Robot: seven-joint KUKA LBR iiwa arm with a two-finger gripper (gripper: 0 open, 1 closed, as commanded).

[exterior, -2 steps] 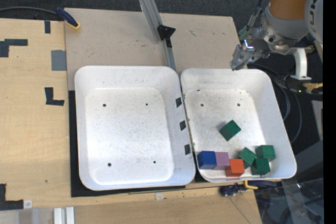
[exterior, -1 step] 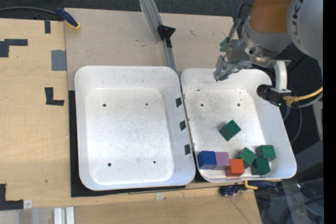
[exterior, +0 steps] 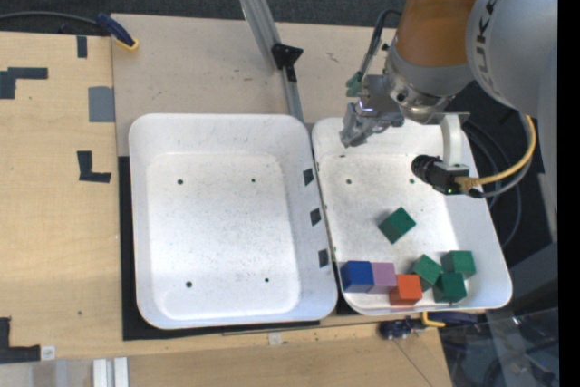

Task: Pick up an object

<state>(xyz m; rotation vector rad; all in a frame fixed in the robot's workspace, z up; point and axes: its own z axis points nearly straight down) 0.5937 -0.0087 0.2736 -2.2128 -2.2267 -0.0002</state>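
The gripper hangs over the right bin's far edge, its finger state unclear; the arm reads "KU".

The wooden bench bears two white bins side by side.
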